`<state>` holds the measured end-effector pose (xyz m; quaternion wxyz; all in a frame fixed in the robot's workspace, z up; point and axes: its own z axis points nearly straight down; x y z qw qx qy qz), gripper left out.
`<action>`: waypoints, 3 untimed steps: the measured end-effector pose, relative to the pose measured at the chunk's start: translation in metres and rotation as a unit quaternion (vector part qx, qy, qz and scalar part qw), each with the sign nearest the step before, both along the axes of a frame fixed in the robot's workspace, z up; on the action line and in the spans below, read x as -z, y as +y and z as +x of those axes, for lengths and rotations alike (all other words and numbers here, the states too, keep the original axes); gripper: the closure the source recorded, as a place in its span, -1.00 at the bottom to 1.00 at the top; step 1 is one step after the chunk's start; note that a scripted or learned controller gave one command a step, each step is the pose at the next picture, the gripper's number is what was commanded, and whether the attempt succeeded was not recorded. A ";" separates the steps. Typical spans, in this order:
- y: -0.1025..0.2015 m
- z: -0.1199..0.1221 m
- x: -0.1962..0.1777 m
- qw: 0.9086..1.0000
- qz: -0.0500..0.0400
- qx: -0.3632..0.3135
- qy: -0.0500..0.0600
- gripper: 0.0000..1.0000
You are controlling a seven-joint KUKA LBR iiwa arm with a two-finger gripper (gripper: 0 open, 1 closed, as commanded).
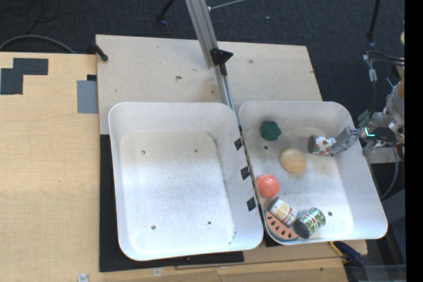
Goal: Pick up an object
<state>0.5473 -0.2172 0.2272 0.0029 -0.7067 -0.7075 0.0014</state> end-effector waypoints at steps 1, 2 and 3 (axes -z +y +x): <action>0.000 0.001 -0.002 1.000 -0.001 0.000 -0.002 -1.00; 0.000 0.004 0.062 1.000 0.000 0.000 0.001 -1.00; 0.003 -0.001 0.126 1.000 0.001 0.001 0.002 -1.00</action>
